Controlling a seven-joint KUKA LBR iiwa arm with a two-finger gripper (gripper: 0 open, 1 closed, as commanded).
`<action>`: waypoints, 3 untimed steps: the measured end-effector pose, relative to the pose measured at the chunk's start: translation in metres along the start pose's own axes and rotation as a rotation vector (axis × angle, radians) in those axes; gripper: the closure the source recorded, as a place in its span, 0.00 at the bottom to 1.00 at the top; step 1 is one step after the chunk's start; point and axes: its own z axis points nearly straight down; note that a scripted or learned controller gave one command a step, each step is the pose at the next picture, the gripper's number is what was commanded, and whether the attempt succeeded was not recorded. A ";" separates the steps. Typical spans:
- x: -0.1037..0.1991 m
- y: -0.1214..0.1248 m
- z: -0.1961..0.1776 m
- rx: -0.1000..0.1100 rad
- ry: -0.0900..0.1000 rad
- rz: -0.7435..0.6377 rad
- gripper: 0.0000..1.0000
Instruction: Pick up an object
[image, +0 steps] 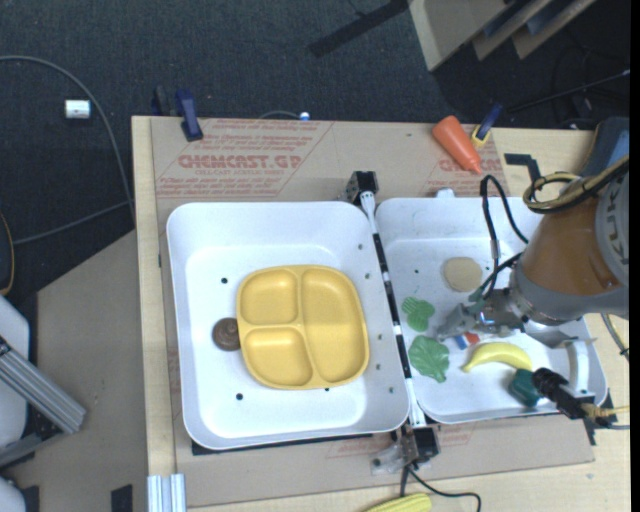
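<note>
Nearest me in the right bin (440, 405) lie a dark green toy (523, 386), a banana (497, 356) and green leafy pieces (430, 357). That banana looks light, rigid and a bit slick, so I'd grip it across its middle. Just beyond it the jaws (470, 322) hang low; I cannot tell their spread. Farther left sits a yellow divided plate (302, 327).

Dark carpet floor (80, 190); tan bench (250, 150)

I see my grey arm (565, 255) with its orange band reaching in from the right, bent down, the gripper (462, 322) low and pointing left.
</note>
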 end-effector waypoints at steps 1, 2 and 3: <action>0.001 0.003 -0.012 -0.008 0.000 -0.001 1.00; 0.001 0.002 -0.011 -0.006 0.000 -0.001 0.00; -0.013 0.103 -0.008 0.001 0.001 -0.003 0.00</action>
